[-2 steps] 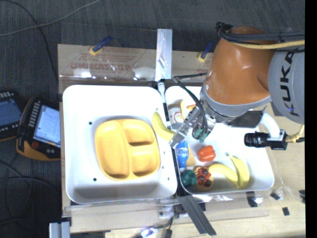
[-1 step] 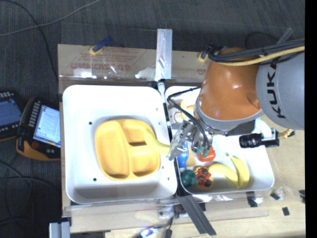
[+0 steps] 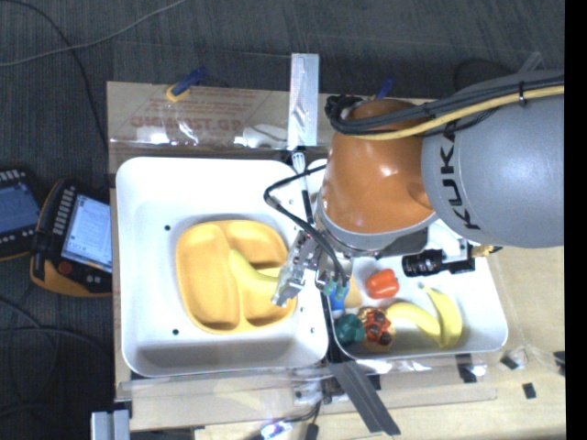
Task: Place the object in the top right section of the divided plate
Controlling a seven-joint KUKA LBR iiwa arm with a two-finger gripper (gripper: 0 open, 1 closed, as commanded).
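The yellow divided plate [image 3: 206, 278] lies in the left white bin [image 3: 147, 246], with one large section on its left and two smaller ones on its right. My gripper [image 3: 293, 280] hangs over the plate's right rim, between the two right sections. A pale yellow, elongated shape [image 3: 252, 269] lies just left of the gripper, near the ridge between those sections; I cannot tell whether it is an object or part of the plate. The orange band and grey arm body [image 3: 394, 181] hide the back of the right bin.
The right bin [image 3: 491, 333] holds a red tomato-like toy [image 3: 382, 283], yellow bananas [image 3: 429, 319], a dark green item [image 3: 348, 328] and a reddish-brown item [image 3: 374, 326]. A small yellow and blue piece [image 3: 337, 293] sits by the wall between the bins. Black cables [image 3: 289, 200] loop near the wrist.
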